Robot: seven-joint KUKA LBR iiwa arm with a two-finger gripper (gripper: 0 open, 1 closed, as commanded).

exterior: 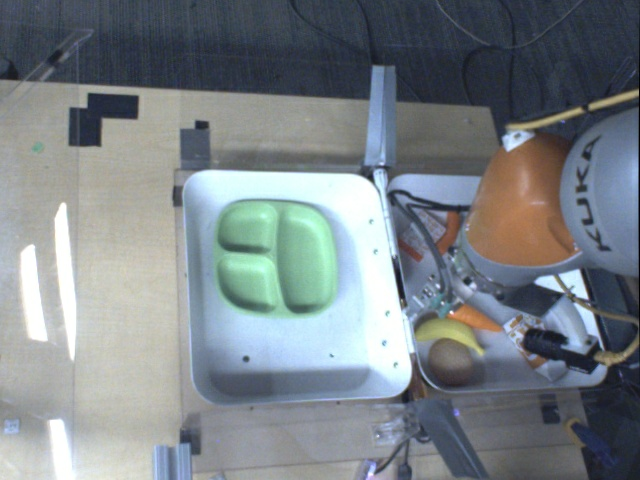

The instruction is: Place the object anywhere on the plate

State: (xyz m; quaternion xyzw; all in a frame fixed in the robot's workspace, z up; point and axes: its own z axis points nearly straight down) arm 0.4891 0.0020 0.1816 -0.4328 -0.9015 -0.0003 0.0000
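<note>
Lying in the right bin (440, 186), near its front-left corner, are the candidate objects: a brown kiwi-like fruit (453, 362) sits lowest, touching a yellow banana (447, 332) just above it; an orange carrot-shaped piece (478, 318) rests beside the banana, partly under the arm; which of these is the task's object cannot be told from the view, and none of them is on the plate; the green plate (277, 257), divided into three compartments, two small ones on the left and one long one on the right, lies in the left bin (290, 373), toward its rear half, with bare white floor in front of it; the two bins stand side by side, their walls meeting along a shared edge; the gripper (440, 286) reaches down into the right bin just above the banana and carrot, close to the dividing wall; its fingers are hidden among cables and wrist hardware, so I cannot tell whether they are spread or closed, nor whether anything sits between them; the grey arm (600, 193) with its orange band (520, 203) covers most of the right bin; black cables (340, 8) trail across the dark floor behind the wooden bench (110, 298); a metal post (381, 118) rises behind the seam between the bins.
</note>
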